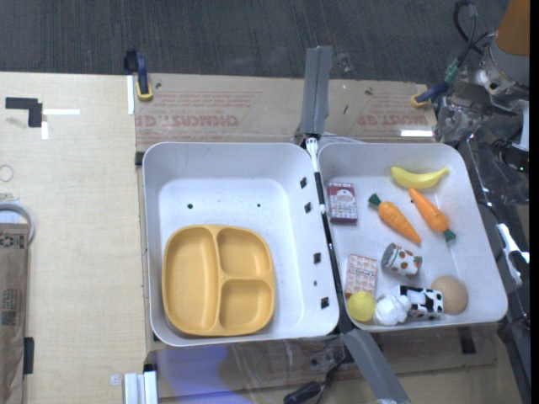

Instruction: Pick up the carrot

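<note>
An orange plastic carrot (429, 210) lies well below the hand (466, 112), with a second orange carrot (397, 217) farther left. I cannot tell whether the hand is clenched or released.

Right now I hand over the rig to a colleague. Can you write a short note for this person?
Tool: by the far right corner of the right bin, away from the carrots.
Things: two carrots lie in this bin below the banana, the left carrot and the right carrot.
Done: nothing, no carrot lifted.
Left: descend on one carrot, grasp, lift.
</note>
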`<state>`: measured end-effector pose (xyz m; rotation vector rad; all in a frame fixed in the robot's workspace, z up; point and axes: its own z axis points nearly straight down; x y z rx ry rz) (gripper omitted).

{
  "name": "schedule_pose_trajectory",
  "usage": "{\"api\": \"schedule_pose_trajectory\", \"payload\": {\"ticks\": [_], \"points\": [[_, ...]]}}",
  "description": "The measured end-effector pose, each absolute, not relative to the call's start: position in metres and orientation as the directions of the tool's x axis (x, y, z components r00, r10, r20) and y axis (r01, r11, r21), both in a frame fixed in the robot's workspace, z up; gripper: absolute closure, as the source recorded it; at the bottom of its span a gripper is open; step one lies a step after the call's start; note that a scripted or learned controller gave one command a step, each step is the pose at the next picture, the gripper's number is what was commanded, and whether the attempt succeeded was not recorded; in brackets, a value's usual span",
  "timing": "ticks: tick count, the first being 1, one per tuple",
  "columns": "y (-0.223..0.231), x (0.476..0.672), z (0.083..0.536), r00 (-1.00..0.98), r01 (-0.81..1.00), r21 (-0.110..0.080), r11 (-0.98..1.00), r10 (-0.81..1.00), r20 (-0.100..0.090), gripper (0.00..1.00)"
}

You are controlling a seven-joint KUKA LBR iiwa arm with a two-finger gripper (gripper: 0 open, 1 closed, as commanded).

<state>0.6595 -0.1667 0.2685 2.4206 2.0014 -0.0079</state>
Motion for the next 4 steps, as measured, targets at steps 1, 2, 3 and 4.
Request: {"api": "schedule_pose_trajectory", "payload": {"ticks": [1, 2, 3, 4], "points": [[-0.166, 0.660, 0.277, 0.185, 0.983, -0.004, -0.186, 0.983, -0.006, 1.00], [-0.116, 0.659, 0.262, 0.164, 0.986, -0.003, -0.164, 0.986, -0.001, 1.00], [-0.117, 0.659, 0.270, 0.162, 0.987, -0.005, -0.162, 0.987, -0.003, 1.00], [-0.117, 0.660, 0.279, 0.160, 0.987, -0.006, -0.160, 0.987, -0.004, 1.00]]}}
